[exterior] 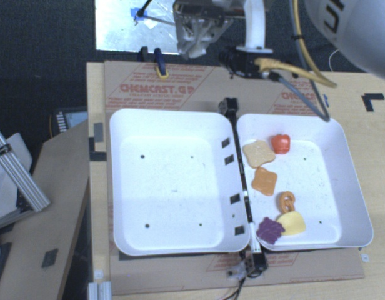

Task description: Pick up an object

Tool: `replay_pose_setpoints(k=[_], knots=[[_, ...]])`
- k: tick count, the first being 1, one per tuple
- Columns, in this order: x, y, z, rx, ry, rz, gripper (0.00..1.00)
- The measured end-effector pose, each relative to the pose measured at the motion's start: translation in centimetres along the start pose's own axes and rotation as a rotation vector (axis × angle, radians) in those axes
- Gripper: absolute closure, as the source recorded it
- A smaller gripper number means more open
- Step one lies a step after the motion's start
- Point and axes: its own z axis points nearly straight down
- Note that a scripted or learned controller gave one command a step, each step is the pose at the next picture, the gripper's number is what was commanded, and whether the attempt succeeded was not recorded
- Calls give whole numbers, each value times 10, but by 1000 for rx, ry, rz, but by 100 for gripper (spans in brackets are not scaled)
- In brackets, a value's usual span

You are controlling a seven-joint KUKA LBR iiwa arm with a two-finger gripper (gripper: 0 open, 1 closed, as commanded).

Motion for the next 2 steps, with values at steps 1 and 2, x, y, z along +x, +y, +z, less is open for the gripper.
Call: replay_pose_setpoints(k=[1,2], knots=[[-95,-36,1,1,-3,14,100],[-55,-81,1,1,0,-2,100]])
